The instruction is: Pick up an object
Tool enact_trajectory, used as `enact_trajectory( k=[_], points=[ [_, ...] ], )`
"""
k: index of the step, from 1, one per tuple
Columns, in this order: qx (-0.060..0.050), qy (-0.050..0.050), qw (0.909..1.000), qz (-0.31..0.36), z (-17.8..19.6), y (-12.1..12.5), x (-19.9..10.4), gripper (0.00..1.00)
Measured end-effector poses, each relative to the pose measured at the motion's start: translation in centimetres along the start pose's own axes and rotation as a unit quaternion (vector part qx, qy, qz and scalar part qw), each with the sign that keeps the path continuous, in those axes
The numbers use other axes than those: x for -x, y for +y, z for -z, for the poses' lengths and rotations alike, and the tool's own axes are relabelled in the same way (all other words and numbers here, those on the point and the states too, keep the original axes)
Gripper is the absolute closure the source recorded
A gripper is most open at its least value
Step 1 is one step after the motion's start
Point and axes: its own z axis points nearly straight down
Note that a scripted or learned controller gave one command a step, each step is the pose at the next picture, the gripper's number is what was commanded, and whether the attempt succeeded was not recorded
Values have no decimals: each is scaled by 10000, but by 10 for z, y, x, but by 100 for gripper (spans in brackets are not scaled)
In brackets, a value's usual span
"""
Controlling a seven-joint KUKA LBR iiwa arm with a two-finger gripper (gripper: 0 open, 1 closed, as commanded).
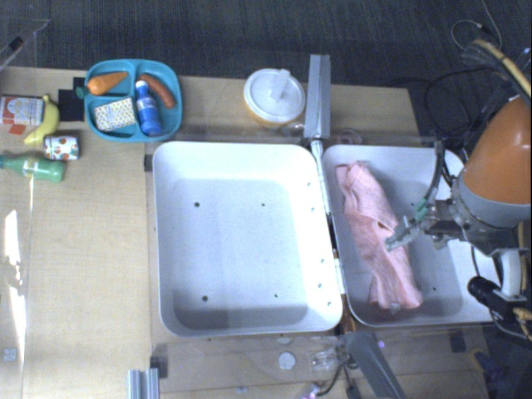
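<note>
Currently: pink cloth [378, 235] lying lengthwise in right bin [440, 160], tool [401, 233] at its right edge, finger state indeterminate; best lowered squarely onto a raised fold before pinching.

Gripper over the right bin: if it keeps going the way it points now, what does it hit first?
Most likely the pink cloth. The gripper points left at the cloth's edge, though its height above is unclear.

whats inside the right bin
A crumpled pink cloth lies lengthwise in the right bin, with the gripper over its middle. Anything under the cloth is covered, so I cannot tell.
</note>
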Motion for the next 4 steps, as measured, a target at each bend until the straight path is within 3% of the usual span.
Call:
enact_trajectory(
  k=[1,2,3,4],
  points=[
    [79,-21,9933,1154,-116,53,15,0],
    [116,-41,9932,1156,-106,56,15,100],
    [21,-8,9944,1061,-63,73,19,100],
    [24,-9,9931,1172,-23,130,-42,100]
  ],
)
